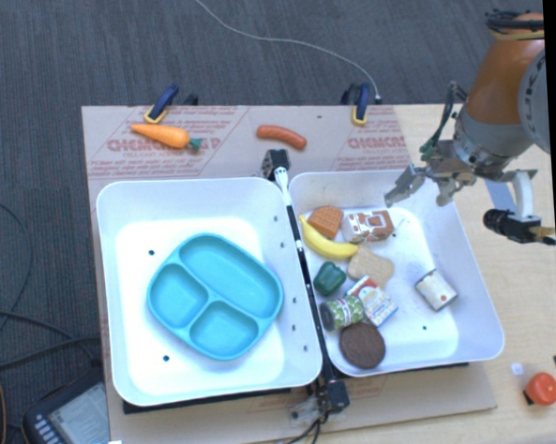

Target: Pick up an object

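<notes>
The right bin [474, 284] holds a jumble of toy food. A yellow banana [326, 244] lies by a brown bun [325, 220] and a small carton [369, 225]. Below them are a tan cracker [370, 265], a green pepper [328, 278], a green can [343, 312], a packet [379, 304], a dark cookie [363, 345] and a white can [435, 289]. My gripper [423, 189] hangs open over the bin's far right corner, above and to the right of the carton. Nothing sits between its fingers.
The left bin [121, 273] carries a blue divided plate [215, 295]. On the cardboard behind the bins lie a carrot [163, 136] and a sausage [281, 136], with clamps [360, 103] at the back edge. An orange object [542, 390] rests at the bottom right.
</notes>
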### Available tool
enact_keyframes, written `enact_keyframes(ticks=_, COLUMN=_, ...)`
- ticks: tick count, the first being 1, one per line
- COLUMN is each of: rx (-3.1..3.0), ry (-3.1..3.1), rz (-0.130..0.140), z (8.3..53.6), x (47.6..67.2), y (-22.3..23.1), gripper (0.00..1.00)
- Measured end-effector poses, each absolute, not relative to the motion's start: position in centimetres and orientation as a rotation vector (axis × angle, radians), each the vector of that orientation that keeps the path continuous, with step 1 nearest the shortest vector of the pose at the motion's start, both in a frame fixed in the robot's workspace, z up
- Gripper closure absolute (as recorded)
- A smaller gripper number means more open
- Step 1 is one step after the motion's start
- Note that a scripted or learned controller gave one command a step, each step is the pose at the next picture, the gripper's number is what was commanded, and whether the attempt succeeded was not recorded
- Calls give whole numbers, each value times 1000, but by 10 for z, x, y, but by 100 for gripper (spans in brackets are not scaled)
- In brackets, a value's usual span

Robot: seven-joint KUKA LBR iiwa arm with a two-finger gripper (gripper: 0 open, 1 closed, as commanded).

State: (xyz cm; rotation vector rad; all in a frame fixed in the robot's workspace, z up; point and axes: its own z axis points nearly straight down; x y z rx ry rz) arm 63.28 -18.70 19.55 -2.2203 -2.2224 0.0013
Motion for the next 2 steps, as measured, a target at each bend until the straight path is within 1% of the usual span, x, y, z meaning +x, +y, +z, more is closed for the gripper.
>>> enact_keyframes(ticks=1, rx=-2218, ry=-2221, rz=3, z=113, x=599, y=-135, gripper=0)
enact_keyframes(ticks=2, rx=-2234, ry=-2232, rz=-9, z=90, x=551, y=-97, gripper=0)
